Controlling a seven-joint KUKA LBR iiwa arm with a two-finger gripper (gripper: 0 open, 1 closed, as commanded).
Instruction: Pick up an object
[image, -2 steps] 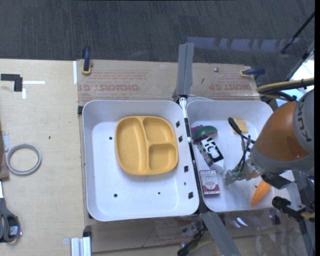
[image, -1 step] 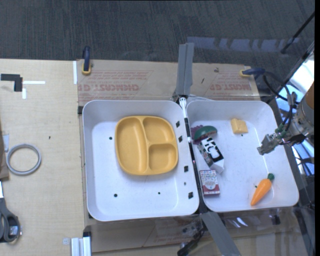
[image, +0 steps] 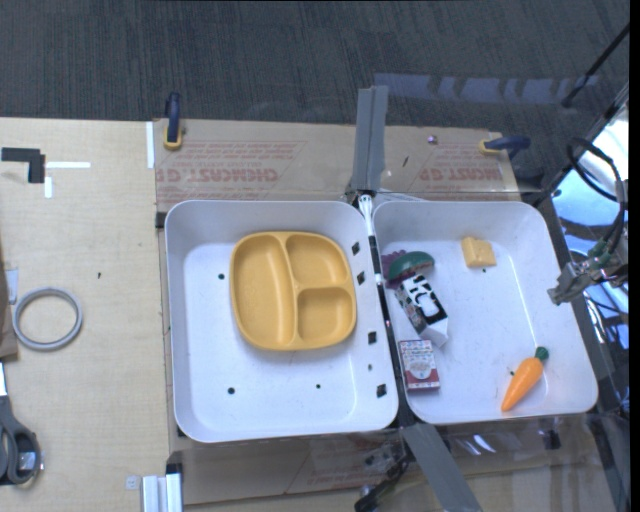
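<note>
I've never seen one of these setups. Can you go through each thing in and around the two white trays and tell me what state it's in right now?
Yellow divided plate: lying flat in the left bin.
Toy carrot: lying at a slant in the right bin.
Yellow block: resting near the right bin's back.
Small box: lying flat by the divider.
Black-and-white packet: lying flat, tilted.
Gripper: at the right bin's right edge, holding nothing visible.
Tape roll: flat on the bench.

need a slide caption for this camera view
Yellow divided plate in the left bin; toy carrot, yellow block and small packets in the right bin.
</note>
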